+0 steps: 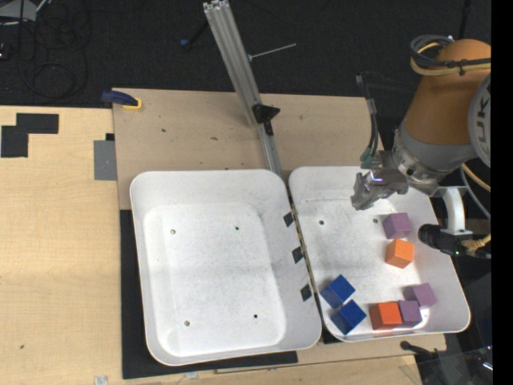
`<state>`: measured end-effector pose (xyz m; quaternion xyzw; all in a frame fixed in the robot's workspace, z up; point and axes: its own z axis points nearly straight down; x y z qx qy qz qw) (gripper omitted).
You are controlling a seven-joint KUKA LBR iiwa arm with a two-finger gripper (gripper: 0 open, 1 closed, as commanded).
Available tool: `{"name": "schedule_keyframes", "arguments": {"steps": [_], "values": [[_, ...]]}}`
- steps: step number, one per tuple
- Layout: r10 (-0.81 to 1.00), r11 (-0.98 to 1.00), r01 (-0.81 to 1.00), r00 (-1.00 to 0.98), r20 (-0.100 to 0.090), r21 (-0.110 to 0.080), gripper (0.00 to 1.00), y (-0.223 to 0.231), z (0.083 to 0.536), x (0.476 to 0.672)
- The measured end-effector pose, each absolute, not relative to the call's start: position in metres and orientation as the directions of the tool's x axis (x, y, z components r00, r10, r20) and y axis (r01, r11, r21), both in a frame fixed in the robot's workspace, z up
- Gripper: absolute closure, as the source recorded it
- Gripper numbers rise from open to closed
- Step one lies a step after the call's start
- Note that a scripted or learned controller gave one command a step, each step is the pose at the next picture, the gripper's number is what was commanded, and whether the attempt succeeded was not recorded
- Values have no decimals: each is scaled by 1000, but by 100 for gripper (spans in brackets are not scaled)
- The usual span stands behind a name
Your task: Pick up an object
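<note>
My gripper (pixel 367 192) hangs over the upper part of the right bin (pixel 337 215), up and to the left of a purple block (pixel 397 224). An orange block (pixel 399 253) lies just below that purple one. Near the bin's front edge sit two blue blocks (pixel 342 301), a red-orange block (pixel 387 314) and two more purple blocks (pixel 417 303). Nothing shows between the gripper and the bin floor beneath it.
The left bin (pixel 212 263) lies beside the right one, with black clips (pixel 295 253) along their shared edge. A slanted metal rail (pixel 240 79) rises behind the bins. A black fitting (pixel 445 237) juts out at the right bin's right rim.
</note>
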<state>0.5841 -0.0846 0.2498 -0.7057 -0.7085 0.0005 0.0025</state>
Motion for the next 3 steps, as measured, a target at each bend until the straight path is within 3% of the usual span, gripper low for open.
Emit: {"name": "schedule_keyframes", "arguments": {"steps": [1, 3], "values": [[1000, 3, 1000, -3, 2, -5, 100, -41, 242, 580], [1000, 5, 1000, -5, 2, -7, 100, 63, 222, 547]]}}
